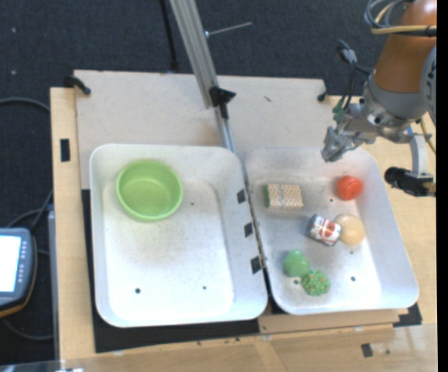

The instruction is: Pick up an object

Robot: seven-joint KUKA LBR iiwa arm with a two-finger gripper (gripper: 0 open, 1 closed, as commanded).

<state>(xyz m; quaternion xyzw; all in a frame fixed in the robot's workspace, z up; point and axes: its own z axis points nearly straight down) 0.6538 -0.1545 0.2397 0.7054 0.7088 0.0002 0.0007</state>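
My gripper (332, 150) hangs over the far edge of the right bin (394, 254), with nothing seen between its fingers. Below it in that bin lie a red ball (349, 187), a tan and green block (284, 197), a small red and white can (324, 229), a pale yellow ball (351, 229), a green ball (294, 263) and a bumpy green piece (315, 284). The red ball is the nearest, slightly right of and nearer than the gripper.
The left bin (170, 285) holds a green bowl (149, 190) at its far left corner. A slanted metal pole (201, 53) rises from between the bins at the back. A screen device (3, 270) sits off the bench at the left.
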